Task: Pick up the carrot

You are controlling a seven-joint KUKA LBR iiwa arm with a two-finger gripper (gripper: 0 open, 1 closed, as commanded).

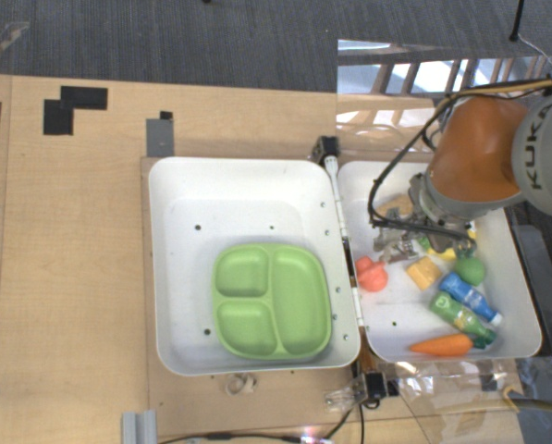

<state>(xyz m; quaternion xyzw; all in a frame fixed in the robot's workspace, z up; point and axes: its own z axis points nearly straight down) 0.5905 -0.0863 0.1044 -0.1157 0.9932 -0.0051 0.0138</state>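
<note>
wooden bench [63, 276], dark, perhaps carpeted floor [165, 26]

I see a green divided plate [273, 301] in the left bin [178, 211]; right of the plate: a red toy [373, 276], yellow block [423, 272], blue-green bottle [462, 304].

A: What crowds the pincer [407, 239]?
B: A yellow block [423, 272], blue bottle [467, 295] and green ball [471, 269] sit just below it.
A: Any open room?
B: Bare bin floor [393, 308] lies below-left, between the red toy [372, 275] and carrot [441, 345].
</note>
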